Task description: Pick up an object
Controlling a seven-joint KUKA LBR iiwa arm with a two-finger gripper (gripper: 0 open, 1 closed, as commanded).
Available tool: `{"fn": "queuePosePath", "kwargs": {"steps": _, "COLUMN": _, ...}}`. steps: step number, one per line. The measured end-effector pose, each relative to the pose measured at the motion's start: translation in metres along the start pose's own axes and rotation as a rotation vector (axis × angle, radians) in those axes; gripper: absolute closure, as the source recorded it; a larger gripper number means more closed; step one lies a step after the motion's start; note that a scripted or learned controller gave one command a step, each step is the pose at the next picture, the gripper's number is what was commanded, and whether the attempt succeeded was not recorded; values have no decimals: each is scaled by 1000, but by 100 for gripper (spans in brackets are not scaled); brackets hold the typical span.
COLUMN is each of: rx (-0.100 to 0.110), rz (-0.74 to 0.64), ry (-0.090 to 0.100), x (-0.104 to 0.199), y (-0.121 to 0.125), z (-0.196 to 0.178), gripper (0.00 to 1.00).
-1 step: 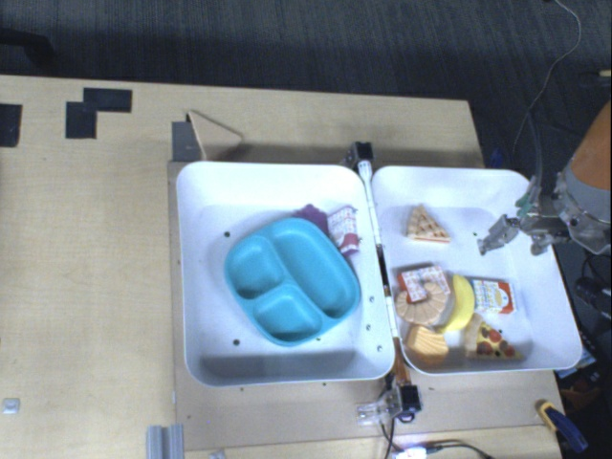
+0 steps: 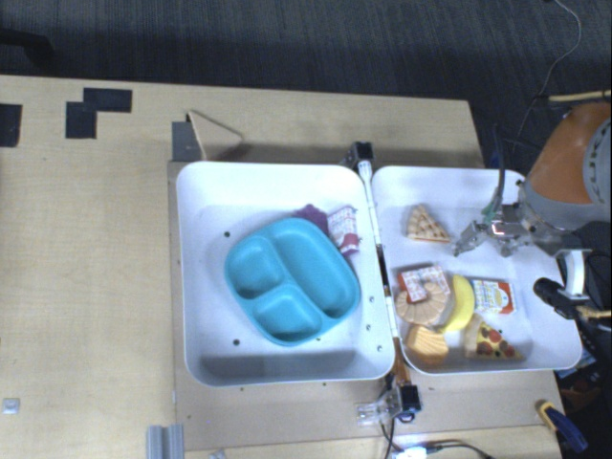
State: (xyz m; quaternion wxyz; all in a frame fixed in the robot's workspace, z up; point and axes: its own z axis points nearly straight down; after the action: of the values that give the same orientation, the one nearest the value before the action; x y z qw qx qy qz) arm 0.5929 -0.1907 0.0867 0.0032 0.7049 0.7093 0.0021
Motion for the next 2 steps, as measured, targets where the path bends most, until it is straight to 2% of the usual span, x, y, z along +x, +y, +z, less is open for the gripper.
{"fn": "queuePosePath", "kwargs": {"steps": 1, "rx": 0, "rz": 0, "ry": 2, "x": 49, "y": -2, "z": 0, "gripper": 0}}
{"fn": "queuePosePath", "kwargs": {"steps": 2, "rx": -1, "rz": -1, "ry": 2, "x": 103, "y": 18, "z": -1, "gripper": 0}}
